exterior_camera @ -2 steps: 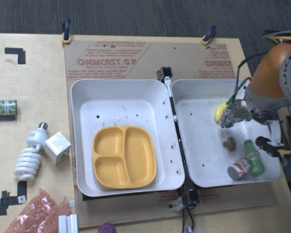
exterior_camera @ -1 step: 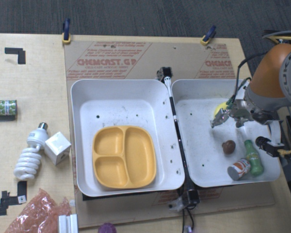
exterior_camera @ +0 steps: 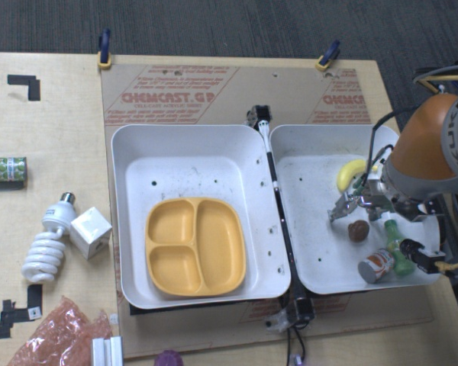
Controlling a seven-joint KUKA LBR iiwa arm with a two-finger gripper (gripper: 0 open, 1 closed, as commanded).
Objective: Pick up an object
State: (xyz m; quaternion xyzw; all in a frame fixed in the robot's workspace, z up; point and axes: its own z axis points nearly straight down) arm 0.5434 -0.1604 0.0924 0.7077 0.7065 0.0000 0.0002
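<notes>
Nearest the camera, at the lower right of the right-hand bin (exterior_camera: 313, 277), lie a small tipped can (exterior_camera: 375, 265) and a green bottle (exterior_camera: 397, 246), touching or nearly touching. Just above them, the gripper (exterior_camera: 349, 207) hangs low over the bin floor, its metal fingers (exterior_camera: 340, 210) spread apart with nothing between them. A small brown ball-like object (exterior_camera: 358, 230) sits just beside and below the fingertips; a yellow banana (exterior_camera: 351, 174) lies near, on the far side.

Risk, as judged: the candidates crowd together, so a descent could land between banana and brown object, close on air, or nudge the round piece so it rolls toward the can.

Pose: the arm (exterior_camera: 431, 147) enters from the right, orange band above the wrist, gripper directed leftward and down. The left-hand bin (exterior_camera: 130, 204) holds a yellow divided tray (exterior_camera: 195, 246).
</notes>
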